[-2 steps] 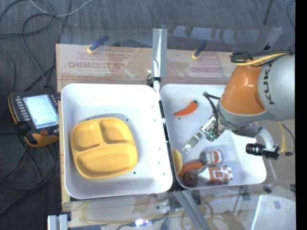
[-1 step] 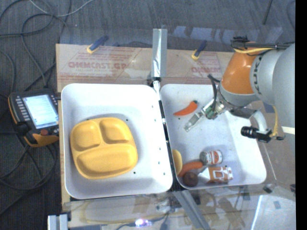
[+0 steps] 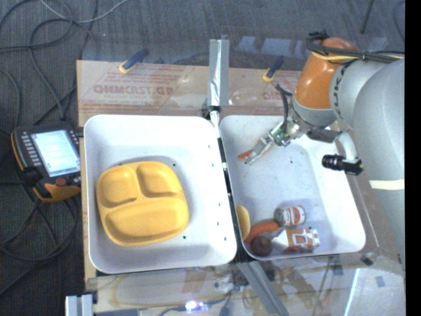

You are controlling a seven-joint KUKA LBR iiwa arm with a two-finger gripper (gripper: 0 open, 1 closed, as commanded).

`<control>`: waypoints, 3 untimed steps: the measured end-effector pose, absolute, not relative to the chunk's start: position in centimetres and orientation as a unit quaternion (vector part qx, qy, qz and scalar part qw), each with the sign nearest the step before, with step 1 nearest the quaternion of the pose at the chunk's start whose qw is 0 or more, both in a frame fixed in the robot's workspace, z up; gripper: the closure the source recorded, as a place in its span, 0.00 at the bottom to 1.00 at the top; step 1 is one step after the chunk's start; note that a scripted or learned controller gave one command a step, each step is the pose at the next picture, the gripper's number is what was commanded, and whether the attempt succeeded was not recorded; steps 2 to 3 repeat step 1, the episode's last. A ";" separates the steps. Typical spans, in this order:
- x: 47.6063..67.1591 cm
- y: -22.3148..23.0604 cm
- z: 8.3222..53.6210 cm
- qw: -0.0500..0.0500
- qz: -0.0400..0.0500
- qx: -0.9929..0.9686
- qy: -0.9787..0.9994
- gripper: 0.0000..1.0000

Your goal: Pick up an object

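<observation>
Below the claw [image 3: 253, 153], well apart, small can [image 3: 290, 215], right bin's [image 3: 329, 196] near edge

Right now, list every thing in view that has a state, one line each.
yellow divided tray: lying flat in the left bin, compartments facing up.
small can: on its side in the right bin, near the front.
carton: lying flat by the front wall.
carrot: lying beside the can.
pincer: low over the right bin's back part, nothing seen between its tips.
handheld screen: lit.
</observation>
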State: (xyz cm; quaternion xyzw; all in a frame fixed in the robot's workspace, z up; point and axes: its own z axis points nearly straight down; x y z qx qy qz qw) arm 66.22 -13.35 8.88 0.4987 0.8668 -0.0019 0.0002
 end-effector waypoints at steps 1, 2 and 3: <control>56.8 -13.6 9.7 0.000 -0.001 0.496 0.868 0.00; 56.8 -13.6 9.7 0.000 -0.001 0.496 0.868 0.00; 56.8 -13.6 9.7 0.000 -0.001 0.496 0.868 0.00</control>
